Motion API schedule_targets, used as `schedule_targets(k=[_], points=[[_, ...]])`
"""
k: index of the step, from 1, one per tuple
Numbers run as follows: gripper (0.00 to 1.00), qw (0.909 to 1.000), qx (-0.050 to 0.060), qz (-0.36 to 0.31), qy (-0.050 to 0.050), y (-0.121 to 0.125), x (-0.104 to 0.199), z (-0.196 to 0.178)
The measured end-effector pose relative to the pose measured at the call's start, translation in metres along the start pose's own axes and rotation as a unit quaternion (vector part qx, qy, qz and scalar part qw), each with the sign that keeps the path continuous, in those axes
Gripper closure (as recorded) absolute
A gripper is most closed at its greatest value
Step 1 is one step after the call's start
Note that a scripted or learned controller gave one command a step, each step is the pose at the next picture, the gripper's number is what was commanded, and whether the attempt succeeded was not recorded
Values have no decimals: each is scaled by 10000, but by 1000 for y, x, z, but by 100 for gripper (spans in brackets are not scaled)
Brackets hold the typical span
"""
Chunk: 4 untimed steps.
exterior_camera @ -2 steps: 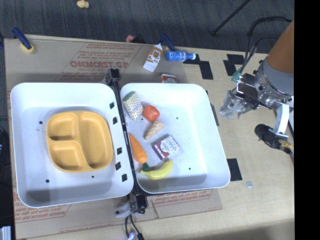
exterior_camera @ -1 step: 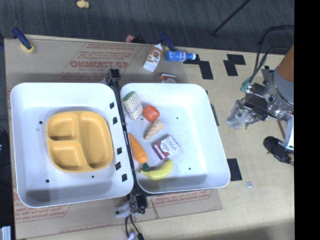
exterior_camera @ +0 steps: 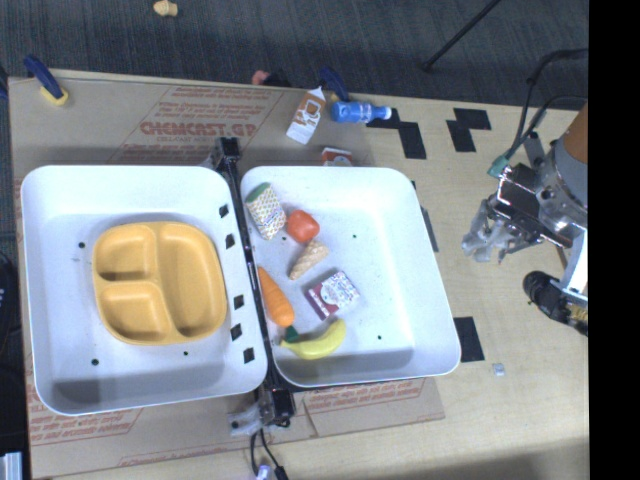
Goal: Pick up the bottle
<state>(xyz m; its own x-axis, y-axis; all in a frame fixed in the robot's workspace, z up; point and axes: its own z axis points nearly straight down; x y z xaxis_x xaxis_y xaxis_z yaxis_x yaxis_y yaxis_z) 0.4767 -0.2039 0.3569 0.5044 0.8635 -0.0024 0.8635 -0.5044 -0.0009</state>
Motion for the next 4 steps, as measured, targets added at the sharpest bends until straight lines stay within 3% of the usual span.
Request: schedule_targets(k=[1, 2, 3, 4], points=[[100, 10000, 17, 76, 5, 0, 0, 23], [100, 9881, 33, 1535, 4, -1, 0, 119], [100, 9805, 32, 1965, 6, -17, 29, 138], [100, 9988, 11, 494, 7, -6, 9, 125]])
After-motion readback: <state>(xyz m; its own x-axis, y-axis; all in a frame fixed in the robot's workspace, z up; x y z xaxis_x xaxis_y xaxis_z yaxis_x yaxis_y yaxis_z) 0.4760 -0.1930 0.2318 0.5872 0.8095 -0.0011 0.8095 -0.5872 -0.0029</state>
